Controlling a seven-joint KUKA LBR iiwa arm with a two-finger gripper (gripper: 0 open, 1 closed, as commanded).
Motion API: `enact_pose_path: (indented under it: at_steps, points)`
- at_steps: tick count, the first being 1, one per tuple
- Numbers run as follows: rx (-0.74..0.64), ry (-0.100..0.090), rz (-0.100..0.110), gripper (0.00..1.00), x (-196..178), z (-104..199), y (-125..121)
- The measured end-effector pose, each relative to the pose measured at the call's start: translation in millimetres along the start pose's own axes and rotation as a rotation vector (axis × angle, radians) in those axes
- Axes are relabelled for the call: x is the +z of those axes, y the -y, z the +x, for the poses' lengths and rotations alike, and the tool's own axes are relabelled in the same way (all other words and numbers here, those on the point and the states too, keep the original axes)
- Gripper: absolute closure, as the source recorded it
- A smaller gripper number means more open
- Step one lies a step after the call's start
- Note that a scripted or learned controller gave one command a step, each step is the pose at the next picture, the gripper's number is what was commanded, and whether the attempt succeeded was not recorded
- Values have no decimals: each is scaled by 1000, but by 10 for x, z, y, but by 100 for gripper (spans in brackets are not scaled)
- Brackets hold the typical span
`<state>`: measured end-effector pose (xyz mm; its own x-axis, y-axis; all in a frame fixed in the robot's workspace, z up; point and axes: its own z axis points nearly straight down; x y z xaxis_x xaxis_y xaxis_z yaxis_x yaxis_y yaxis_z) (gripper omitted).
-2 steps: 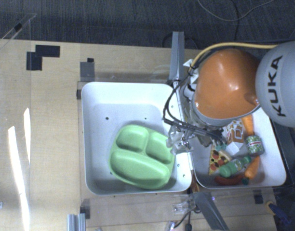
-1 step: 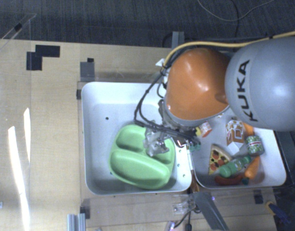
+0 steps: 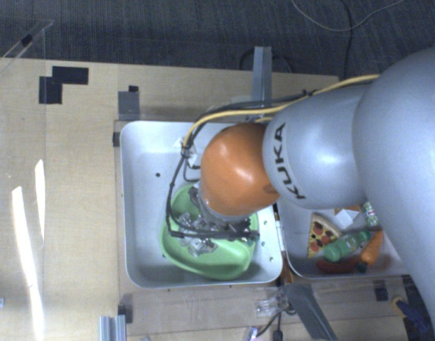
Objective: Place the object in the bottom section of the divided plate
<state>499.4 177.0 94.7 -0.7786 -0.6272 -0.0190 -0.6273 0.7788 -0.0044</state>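
Hovering low over the light-green divided plastic plate (image 3: 224, 261) in the left white bin (image 3: 143, 212), lower centre of the frame, the jaws (image 3: 200, 244) appear poised for release, though their opening and any held object cannot be told.

a robotics lab: kuka arm (image 3: 331, 155), white bins (image 3: 136, 190), loose cables (image 3: 331, 13).

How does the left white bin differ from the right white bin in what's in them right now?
The left bin holds a green divided plate, with the end effector over it; the right bin holds small toy foods, including a pizza slice. The left bin shows nearly whole, while the arm covers much of the right bin. Both are shallow and white.
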Motion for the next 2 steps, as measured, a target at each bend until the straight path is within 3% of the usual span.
enact_pose_path:
  at_steps: [1, 2]
  points:
    - [429, -10, 1, 100, -620, -283, 648]
    - [634, 19, 7, 100, -198, 30, 387]
